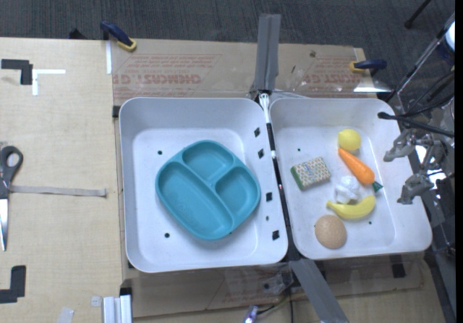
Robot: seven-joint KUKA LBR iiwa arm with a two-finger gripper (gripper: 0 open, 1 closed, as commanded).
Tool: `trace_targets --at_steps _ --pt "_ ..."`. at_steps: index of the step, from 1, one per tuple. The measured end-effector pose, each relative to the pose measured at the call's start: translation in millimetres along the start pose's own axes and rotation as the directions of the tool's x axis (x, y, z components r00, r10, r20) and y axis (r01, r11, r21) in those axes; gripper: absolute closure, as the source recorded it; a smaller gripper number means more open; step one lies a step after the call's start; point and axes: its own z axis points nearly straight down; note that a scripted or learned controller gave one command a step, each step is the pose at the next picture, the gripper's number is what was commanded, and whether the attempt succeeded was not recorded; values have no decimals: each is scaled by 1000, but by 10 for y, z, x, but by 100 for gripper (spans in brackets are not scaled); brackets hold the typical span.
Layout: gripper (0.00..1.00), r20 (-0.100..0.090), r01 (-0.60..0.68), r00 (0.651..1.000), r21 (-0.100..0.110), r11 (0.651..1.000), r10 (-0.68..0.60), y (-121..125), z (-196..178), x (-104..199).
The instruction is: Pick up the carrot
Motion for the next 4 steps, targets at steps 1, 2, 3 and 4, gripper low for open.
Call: trace_targets --at_steps 1,2,3,4 --pt "0 2 23 1000 1 1000 -23 238 1272 -285" --pt "100 7 27 1000 2 1000 -27 246 1169 -308" --pt "100 3 -98 995 0 995 98 498 603 -439" --pt "100 3 -149 989 0 989 149 647 -492 -917"
